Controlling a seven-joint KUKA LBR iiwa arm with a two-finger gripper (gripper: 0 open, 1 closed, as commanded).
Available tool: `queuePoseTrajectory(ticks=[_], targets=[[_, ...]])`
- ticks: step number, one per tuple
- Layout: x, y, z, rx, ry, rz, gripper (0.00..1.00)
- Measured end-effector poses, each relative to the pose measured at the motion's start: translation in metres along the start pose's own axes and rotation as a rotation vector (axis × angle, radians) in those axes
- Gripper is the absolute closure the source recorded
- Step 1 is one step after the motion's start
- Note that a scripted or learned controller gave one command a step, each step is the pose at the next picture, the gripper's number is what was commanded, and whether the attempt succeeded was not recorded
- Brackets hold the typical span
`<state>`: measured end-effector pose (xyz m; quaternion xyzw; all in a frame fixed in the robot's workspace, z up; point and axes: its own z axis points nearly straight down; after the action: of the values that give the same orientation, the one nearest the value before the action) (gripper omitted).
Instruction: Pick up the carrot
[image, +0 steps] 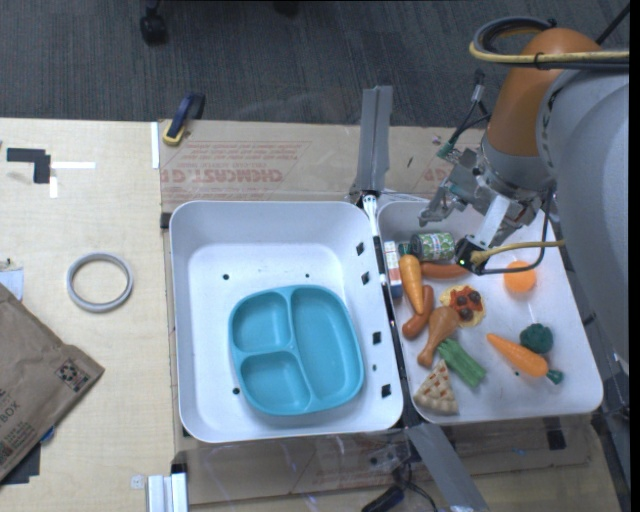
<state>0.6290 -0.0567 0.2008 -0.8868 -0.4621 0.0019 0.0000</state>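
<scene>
Carrot (520, 355) lies near-right in the right bin (585, 385) while my gripper (478, 228), state untellable, hovers far; I must descend.

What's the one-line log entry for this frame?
task: pick up carrot | gripper: over right bin's far end, nothing visibly held | carrot: lying in right bin, near side, untouched | status: not grasped
</scene>
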Motion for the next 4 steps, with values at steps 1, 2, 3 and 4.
queuePoseTrajectory(ticks=[1,2,3,4], targets=[[-0.051,-0.015,0.096,-0.005,0.001,-0.308,0.00],[-0.051,0.062,0.102,-0.018,0.002,-0.562,0.00],[-0.111,0.027,0.003,-0.003,0.001,-0.557,0.00],[-0.170,0.019,0.101,-0.003,0.003,-0.530,0.00]])
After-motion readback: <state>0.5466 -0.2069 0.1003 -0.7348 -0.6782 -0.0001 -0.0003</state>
